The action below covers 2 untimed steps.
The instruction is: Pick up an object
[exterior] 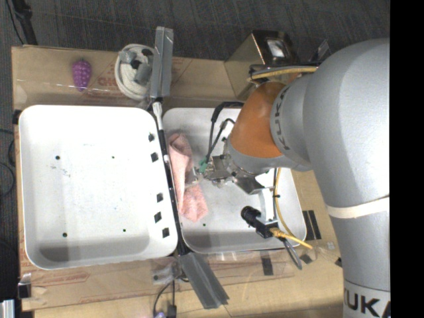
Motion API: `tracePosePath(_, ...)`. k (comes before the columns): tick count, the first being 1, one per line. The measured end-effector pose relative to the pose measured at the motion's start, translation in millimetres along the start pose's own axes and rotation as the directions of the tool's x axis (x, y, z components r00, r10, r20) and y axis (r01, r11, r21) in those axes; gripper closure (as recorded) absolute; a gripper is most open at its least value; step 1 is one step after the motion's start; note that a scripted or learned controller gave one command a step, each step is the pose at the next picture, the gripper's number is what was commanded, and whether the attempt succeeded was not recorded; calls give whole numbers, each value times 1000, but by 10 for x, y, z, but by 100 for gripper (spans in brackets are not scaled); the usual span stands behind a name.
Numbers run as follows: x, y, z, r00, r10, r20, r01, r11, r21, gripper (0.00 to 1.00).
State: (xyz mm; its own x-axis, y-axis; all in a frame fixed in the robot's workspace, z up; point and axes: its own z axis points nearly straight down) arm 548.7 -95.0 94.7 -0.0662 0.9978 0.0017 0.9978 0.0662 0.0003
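Two white bins sat side by side on the worktop [99,280], separated by a grey divider [165,177]. The pink cloth [185,177] lay in the right bin [225,240] against its left wall, long axis running along that wall from far edge towards near edge. The tool [207,171] hung just beside the cloth's right edge; its state could not be told. A purple object [81,73] and a white roll [132,70] lay beyond the left bin [86,184].
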Motion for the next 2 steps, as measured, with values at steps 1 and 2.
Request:
tracePosePath(1, 13, 12, -104, 1000, -3, -2, 3, 1000, -1, 100)
tracePosePath(2, 12, 8, -100, 1000, -3, -2, 3, 1000, 0, 0)
